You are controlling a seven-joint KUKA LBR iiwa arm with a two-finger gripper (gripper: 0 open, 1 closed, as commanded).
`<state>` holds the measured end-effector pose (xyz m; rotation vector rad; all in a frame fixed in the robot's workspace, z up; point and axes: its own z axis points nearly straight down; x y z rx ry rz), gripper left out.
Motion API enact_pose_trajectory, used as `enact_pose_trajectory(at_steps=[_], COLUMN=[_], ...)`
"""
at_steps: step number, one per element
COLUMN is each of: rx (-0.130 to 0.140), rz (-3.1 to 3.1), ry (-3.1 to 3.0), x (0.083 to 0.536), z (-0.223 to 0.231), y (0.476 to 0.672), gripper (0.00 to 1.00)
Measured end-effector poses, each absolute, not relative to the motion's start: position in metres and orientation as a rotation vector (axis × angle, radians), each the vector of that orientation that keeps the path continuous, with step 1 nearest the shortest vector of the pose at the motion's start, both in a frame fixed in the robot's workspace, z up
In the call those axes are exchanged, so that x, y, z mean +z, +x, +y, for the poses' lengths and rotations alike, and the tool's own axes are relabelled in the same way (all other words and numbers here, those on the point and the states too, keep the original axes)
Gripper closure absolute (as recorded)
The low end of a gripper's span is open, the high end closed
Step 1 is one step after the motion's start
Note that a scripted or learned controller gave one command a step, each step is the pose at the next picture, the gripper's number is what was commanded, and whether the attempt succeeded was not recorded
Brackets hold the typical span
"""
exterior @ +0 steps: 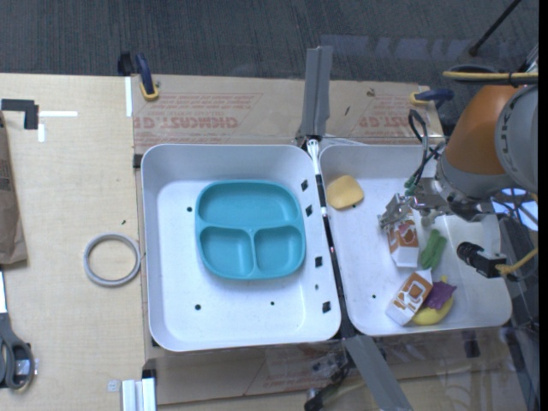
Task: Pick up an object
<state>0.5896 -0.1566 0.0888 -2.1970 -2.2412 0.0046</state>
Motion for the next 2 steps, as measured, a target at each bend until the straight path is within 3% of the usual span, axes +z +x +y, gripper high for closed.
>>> enact_pose_trajectory(at_steps=[1, 2], rx=[0.008, 0.008], rz=[-2.237, -2.004], ry=[-2.196, -2.417], x=[0.095, 0.187], z=[-0.158, -0.117], y=[0.59, 0.651], gripper=[1.0, 1.0])
